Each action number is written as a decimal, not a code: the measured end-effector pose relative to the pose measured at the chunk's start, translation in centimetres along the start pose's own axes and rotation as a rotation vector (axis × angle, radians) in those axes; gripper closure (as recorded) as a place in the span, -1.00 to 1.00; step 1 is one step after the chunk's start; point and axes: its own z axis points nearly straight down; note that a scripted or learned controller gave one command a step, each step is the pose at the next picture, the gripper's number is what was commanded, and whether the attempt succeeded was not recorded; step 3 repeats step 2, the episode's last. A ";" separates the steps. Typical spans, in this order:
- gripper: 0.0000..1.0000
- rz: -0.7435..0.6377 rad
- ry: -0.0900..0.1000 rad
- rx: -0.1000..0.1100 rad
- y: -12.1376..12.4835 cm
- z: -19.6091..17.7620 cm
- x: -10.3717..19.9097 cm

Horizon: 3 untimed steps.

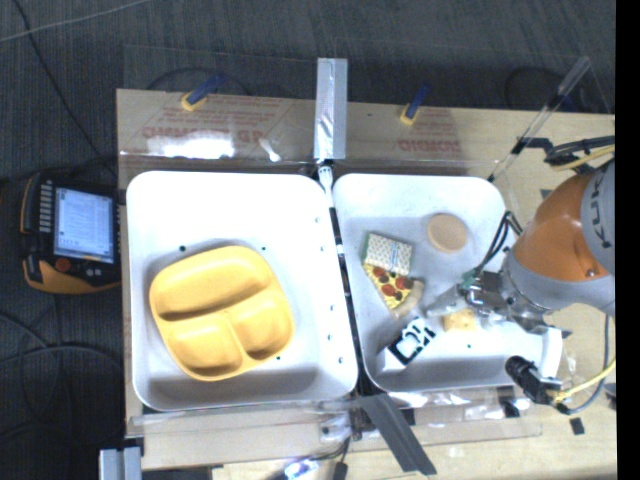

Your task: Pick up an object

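Far off to the jaws' left, the yellow divided tray (220,311) sat in the left bin (150,193); it looked like stiff, light, slick plastic, best taken by the rim. Closer in the right bin (470,193): a pizza-slice toy (394,286) with a printed card (388,253) touching it, and a black-and-white block (410,344) whose marks I couldn't read. A tan disc (447,233) lay further up. The gripper (470,303) hung just above a small tan piece (460,320), probably light and rigid. Couldn't tell how the jaws stood. No brand readable.
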 end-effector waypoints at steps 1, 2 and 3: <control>1.00 -0.002 0.002 0.003 0.0 -0.9 0.1; 1.00 -0.073 -0.001 0.022 5.1 -12.2 6.5; 1.00 -0.073 -0.001 0.022 5.1 -12.2 6.5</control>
